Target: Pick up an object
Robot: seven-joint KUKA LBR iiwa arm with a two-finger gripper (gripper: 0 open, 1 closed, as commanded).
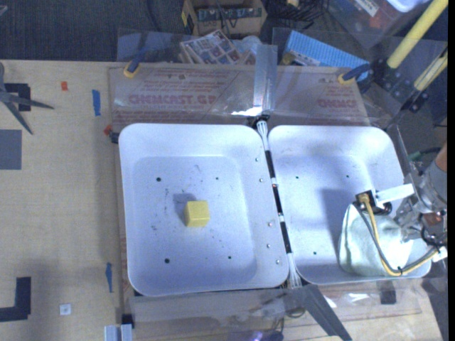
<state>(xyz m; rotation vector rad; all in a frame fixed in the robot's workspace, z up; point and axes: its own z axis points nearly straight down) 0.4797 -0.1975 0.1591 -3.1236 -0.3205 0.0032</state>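
I note two white bins: the left bin (pixel 142 155) carries dark specks and scuffs on its floor and holds one yellow block (pixel 197 213). The right bin (pixel 320 162) is plain white. A yellow cable (pixel 377 244) loops at the arm's end. The bench (pixel 57 190) is pale tan with small blue tape marks (pixel 96 103).

yellow block (pixel 197 213) in left bin (pixel 142 148)

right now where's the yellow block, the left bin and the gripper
yellow block (pixel 197 213): camera view, on its top face.
left bin (pixel 142 142): camera view, on its upper-left rim.
gripper (pixel 411 219): camera view, on the wrist hardware at the right bin's right side.
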